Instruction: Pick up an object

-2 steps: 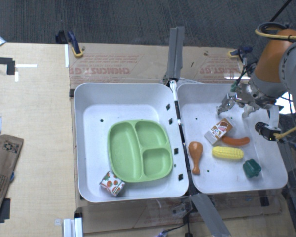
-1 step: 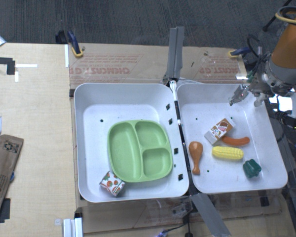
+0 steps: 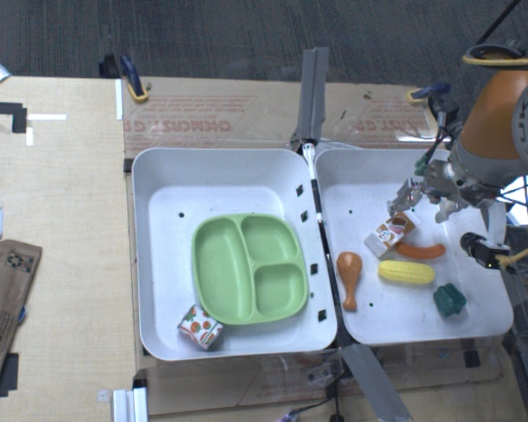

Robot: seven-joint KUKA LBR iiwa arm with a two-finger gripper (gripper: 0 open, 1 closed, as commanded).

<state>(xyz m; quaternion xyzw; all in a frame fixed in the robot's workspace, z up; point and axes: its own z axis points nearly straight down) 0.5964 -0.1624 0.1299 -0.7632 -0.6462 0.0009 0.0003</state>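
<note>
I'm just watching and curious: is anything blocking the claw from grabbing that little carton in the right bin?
Nothing visible does. The gripper hangs just above the small carton, with bare bin floor between them. The sausage lies right beside the carton, and the corn sits below it.

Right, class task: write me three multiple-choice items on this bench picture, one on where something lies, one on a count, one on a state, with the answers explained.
1. Where does the green divided plate lie?
A. left bin
B. right bin
C. on the cardboard

2. How many compartments does the plate have?
A. two
B. three
C. five

3. How does the corn cob rest?
A. standing on end
B. lying on its side
C. lifted off the floor

Answers: 1 A, the plate sits on the floor of the left bin. 2 B, ridges split it into three wells. 3 B, the cob lies flat in the right bin, near the drumstick.
</note>
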